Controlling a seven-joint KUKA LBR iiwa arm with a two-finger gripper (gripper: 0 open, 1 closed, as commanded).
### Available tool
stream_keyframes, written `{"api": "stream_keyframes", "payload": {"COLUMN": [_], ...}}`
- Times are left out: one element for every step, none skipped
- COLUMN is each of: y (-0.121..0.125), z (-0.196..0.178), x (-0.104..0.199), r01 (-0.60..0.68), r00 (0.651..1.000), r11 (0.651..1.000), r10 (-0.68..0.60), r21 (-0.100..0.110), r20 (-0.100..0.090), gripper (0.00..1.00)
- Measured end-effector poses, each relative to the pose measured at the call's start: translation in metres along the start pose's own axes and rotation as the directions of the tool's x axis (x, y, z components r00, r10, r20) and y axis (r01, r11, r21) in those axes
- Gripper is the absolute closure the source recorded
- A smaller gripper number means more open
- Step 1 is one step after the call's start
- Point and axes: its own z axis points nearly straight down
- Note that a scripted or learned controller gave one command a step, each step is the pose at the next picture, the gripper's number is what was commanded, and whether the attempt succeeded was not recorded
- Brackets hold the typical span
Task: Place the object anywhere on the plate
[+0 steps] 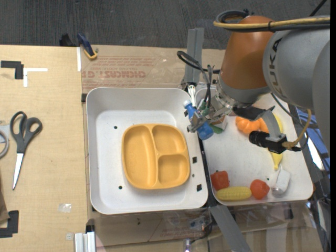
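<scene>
My gripper hangs over bin divider, blue object under it; jaws' state unclear. Plate at 8 o'clock, bare.

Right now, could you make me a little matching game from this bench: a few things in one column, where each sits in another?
Things:
1. plate
2. scissors
3. corn cob
4. gripper

Places:
A. front edge of the right bin
B. on the bench, left of both bins
C. in the left bin
D. over the divide between the bins

Pairs: 1-C, 2-B, 3-A, 4-D
</scene>
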Motion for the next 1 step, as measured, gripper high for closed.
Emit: {"api": "stream_keyframes", "payload": {"y": [0.0397], "z": [0.0627], "x": [0.0686], "r01": [-0.021], "r00": [1.0], "r11": [1.0], "r10": [0.021], "r21": [0.0], "r20": [-0.001], "gripper": [1.0]}}
